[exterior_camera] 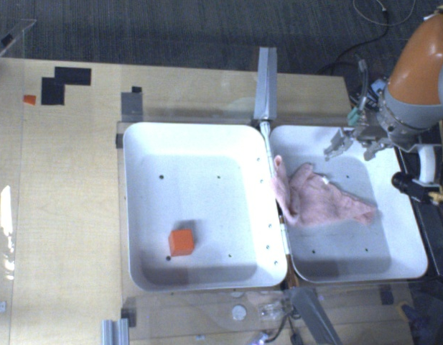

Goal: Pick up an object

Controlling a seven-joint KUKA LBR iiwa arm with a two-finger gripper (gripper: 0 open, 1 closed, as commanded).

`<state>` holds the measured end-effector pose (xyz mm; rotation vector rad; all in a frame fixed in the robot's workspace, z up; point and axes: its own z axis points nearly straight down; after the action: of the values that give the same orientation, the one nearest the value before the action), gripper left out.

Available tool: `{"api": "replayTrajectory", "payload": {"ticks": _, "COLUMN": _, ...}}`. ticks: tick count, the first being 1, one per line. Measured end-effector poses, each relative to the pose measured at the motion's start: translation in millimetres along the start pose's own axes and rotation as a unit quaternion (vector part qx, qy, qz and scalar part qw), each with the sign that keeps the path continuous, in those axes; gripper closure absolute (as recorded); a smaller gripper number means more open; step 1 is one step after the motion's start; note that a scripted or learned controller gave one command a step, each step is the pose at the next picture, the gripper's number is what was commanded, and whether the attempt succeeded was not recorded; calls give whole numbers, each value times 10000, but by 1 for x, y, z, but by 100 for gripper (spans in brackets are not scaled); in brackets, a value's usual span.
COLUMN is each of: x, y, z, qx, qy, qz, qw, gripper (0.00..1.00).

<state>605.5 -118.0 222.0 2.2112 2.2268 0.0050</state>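
A small orange block (182, 242) lies in the left bin (149, 149), toward its front left. A crumpled pink cloth (318, 198) lies in the right bin (400, 257), one end draped against the divider between the bins. My gripper (354, 144) hangs over the back of the right bin, up and to the right of the cloth and apart from it. Its fingers (336, 145) are spread with nothing between them.
A grey metal post (265, 85) stands behind the seam between the bins. Black and orange markers (59, 85) sit on the wooden bench at far left. Cables and arm hardware (422, 175) crowd the right bin's right edge.
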Motion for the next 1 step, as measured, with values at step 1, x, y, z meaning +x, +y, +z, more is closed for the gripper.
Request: {"api": "replayTrajectory", "payload": {"ticks": 1, "x": -6, "y": -17, "z": -28, "qx": -19, "qy": -4, "qz": 93, "qw": 10000, "gripper": 0}}
